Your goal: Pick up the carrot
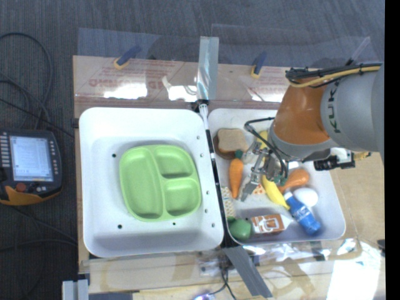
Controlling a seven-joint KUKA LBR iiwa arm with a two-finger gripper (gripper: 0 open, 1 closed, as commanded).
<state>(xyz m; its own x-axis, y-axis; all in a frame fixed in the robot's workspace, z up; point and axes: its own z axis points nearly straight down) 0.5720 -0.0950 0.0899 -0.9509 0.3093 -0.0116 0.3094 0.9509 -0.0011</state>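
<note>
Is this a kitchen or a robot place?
Probably a robot lab. A big robot arm reaches over two white bins of toy food, and a control screen with cables lies on the carpet.

Even, bright overhead light, mild softness throughout.
Glare streaks the clear plastic sheeting (187, 89) behind the white bins (100, 136); shadows are faint, fine detail slightly blurred.

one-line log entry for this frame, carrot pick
task: pick carrot | carrot: lying in right bin, left side, below bread | pincer: just right of carrot, low over bin | grasp: none seen
</note>
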